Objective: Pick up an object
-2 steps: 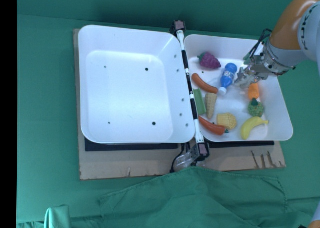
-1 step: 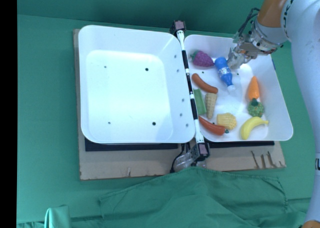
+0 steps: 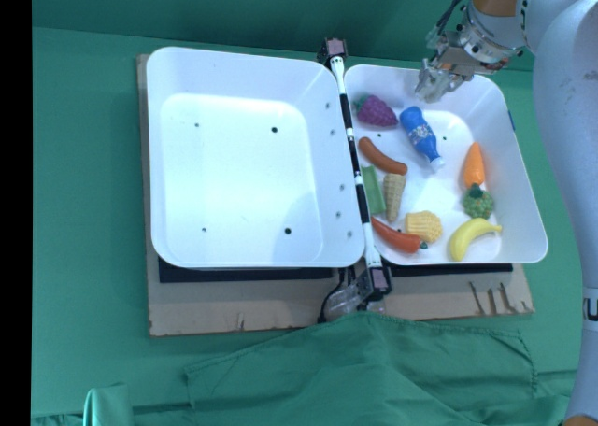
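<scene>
My gripper (image 3: 433, 86) hangs over the back of the right bin (image 3: 523, 192), above and just right of the blue bottle (image 3: 421, 136). Nothing shows between its fingers. The right bin holds purple grapes (image 3: 376, 110), a sausage (image 3: 382, 156), a green cucumber (image 3: 374, 189), two corn pieces (image 3: 395, 195) (image 3: 423, 225), a red chili (image 3: 397, 238), an orange carrot (image 3: 474, 165), a small green broccoli (image 3: 478, 201) and a yellow banana (image 3: 472, 236).
The left bin (image 3: 243, 158) sits beside the right one, joined along a black-and-white divider (image 3: 353, 158). Both rest on cardboard (image 3: 224, 307) over green cloth. A crumpled fold of cloth (image 3: 374, 368) lies in front.
</scene>
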Action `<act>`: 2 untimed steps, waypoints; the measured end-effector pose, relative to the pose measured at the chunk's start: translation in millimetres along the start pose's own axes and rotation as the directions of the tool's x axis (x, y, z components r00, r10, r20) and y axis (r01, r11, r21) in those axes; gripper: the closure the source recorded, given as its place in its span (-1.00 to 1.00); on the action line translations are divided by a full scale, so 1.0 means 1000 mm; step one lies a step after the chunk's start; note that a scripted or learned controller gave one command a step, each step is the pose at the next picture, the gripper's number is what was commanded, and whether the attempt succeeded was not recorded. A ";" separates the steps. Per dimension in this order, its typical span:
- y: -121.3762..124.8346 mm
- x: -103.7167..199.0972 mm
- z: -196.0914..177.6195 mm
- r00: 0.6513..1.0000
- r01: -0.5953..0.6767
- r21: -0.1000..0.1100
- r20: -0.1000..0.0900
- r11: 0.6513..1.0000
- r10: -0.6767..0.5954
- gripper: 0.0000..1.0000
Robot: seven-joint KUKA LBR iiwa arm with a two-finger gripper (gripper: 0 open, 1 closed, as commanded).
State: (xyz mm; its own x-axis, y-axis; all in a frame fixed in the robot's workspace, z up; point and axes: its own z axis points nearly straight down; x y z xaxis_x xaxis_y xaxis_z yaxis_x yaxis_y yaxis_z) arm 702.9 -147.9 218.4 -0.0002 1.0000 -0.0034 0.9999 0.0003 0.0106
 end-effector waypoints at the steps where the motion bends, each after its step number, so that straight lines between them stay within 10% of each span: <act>1: -0.003 0.021 0.018 1.000 -0.005 0.011 0.006 1.000 0.005 1.00; 2: -0.008 0.039 0.033 1.000 -0.007 0.009 0.011 1.000 0.007 1.00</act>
State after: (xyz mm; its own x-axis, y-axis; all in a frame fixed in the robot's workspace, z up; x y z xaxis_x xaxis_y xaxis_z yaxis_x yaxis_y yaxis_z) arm 695.1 -109.4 184.8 0.0071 0.9999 -0.0141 1.0000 -0.0070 0.0012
